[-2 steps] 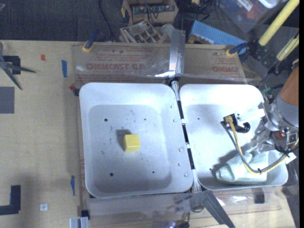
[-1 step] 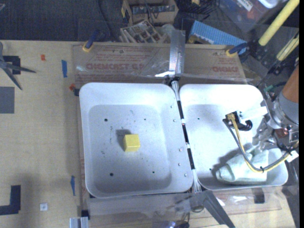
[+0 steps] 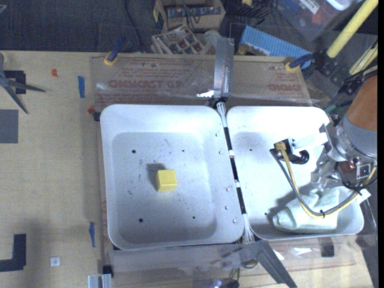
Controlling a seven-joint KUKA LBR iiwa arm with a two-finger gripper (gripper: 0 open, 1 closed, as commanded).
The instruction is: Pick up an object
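Gripper (image 3: 324, 188) low in right bin (image 3: 264, 125), directly above a pale crumpled cloth (image 3: 300, 218); finger state indiscernible. Left bin (image 3: 120, 125), well left, holds a yellow block (image 3: 167, 180).

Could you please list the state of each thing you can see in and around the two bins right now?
Yellow block: lying loose on the floor of the left bin, untouched.
White cloth: crumpled in the near corner of the right bin, under the arm's end.
Gripper: low over the cloth; grip not visible.
Yellow cable: looping from the arm across the right bin.
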